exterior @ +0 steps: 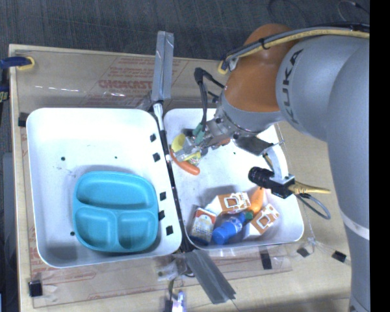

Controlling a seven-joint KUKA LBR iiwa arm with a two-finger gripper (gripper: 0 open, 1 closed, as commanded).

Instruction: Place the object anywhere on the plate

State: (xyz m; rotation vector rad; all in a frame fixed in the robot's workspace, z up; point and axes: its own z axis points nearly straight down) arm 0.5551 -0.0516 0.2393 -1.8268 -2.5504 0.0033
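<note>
Risk here lies mostly in the grasp — the two-finger gripper hangs low in the right white bin, right at a small yellow-and-green toy and an orange carrot-shaped piece just below it, and I cannot tell whether it grips anything or merely touches the pile. Both pieces lie tight against the divider wall, so a pinch could skid off the wall or lift two things at once, and a loose hold could drop its load before crossing. Beyond that wall, well apart from the gripper, the sectioned blue plastic plate lies in the left white bin. On the gripper's near side, a cluster of small cartons and a blue bottle crowds the right bin's corner.
</note>
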